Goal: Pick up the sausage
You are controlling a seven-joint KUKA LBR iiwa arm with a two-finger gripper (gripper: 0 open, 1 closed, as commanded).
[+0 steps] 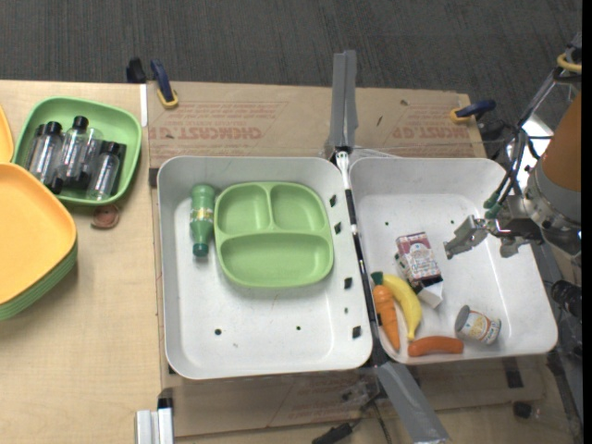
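1. Gripper: hangs over the right bin, toward its right wall, roughly mid-depth. Whether the fingers are apart or together cannot be told from this view; nothing is visibly between them.
2. Target: sausage, orange-red, lies flat along the right bin's front edge, near the middle of that edge. It is well apart from the gripper.
3. Step in hand (judgement): approach, not yet grasp. The gripper needs to travel toward the front edge and descend with fingers straddling the sausage's short axis. The front wall is close, so little clearance on that side. The can sits just beside the sausage's right end, the carrot near its left end; a centred grip should avoid both.
4. Count, largest first: two white bins (left bin); one green divided plate in the left bin; one green bottle beside the plate, at the left wall.
5. Right bin: one banana, one carrot, one sausage, one small carton, one can.
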